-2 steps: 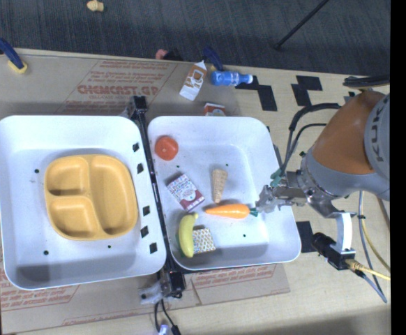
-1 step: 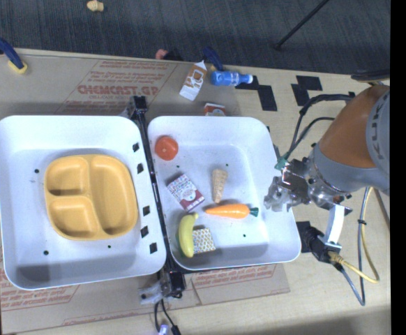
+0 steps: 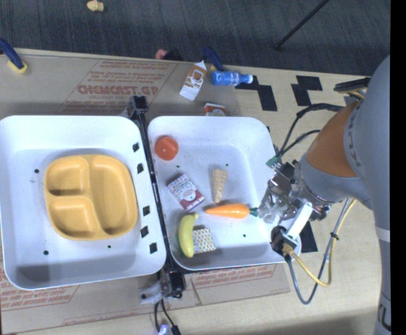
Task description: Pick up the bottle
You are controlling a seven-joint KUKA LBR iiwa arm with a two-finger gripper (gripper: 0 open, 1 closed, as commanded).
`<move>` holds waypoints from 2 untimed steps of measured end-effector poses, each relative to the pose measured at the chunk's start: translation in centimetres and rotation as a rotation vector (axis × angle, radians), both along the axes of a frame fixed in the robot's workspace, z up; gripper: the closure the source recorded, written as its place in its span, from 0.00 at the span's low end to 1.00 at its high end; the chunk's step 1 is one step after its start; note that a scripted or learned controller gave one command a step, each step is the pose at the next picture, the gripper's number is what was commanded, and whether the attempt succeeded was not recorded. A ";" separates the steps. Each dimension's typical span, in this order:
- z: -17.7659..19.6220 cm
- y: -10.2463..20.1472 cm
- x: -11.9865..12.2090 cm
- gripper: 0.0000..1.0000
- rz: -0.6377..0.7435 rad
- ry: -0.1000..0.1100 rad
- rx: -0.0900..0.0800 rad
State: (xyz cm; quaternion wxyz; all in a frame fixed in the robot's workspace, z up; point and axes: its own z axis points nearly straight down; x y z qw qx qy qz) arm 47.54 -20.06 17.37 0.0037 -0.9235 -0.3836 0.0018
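The bottle (image 3: 225,79) is small and blue with a pale cap. It lies on its side on the bench behind the right bin (image 3: 255,135), outside both bins. My gripper (image 3: 273,213) hangs over the right bin's right wall, far in front of the bottle. Beside the gripper lies a toy carrot (image 3: 227,211), its green end pointing toward it. I see nothing held.
The right bin also holds a red ball (image 3: 166,147), a small red-and-white box (image 3: 185,191), a cone (image 3: 219,181), a banana (image 3: 187,234) and a checkered piece (image 3: 204,240). A yellow divided plate (image 3: 91,194) sits in the left bin. A small carton (image 3: 193,81) lies left of the bottle.
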 end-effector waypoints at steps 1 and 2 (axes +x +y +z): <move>2.1 1.6 0.1 1.00 -0.213 -0.001 -0.003; 1.4 0.7 0.0 1.00 -0.052 0.000 0.000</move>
